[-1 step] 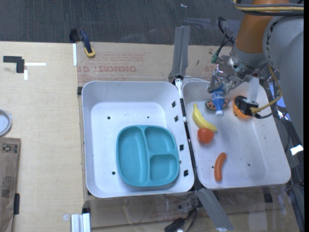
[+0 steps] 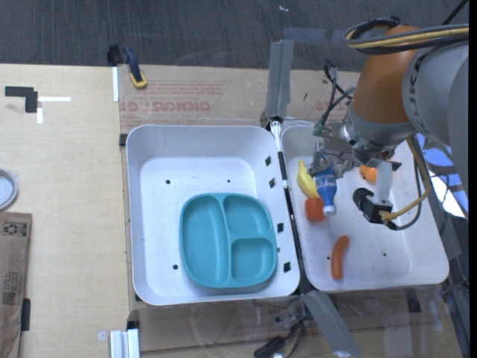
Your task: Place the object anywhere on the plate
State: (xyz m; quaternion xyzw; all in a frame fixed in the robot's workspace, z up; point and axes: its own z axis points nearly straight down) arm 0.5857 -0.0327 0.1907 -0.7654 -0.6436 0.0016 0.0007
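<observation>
the plate (image 2: 227, 239) is set in the left bin (image 2: 141, 200). the bottle (image 2: 325, 190), banana (image 2: 305, 180) and sausage (image 2: 339, 256) are held in the right bin (image 2: 417, 263).

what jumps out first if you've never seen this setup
The teal three-compartment plate lying in the left bin draws the eye first. Next comes the grey and orange arm, its gripper down over a blue bottle in the right bin, with a yellow banana beside the bottle and an orange sausage lying nearer the front.

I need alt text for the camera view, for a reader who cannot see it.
A grey arm's tool reaches into the right bin over a blue bottle, a banana and a sausage. The left bin holds a teal plate.
</observation>
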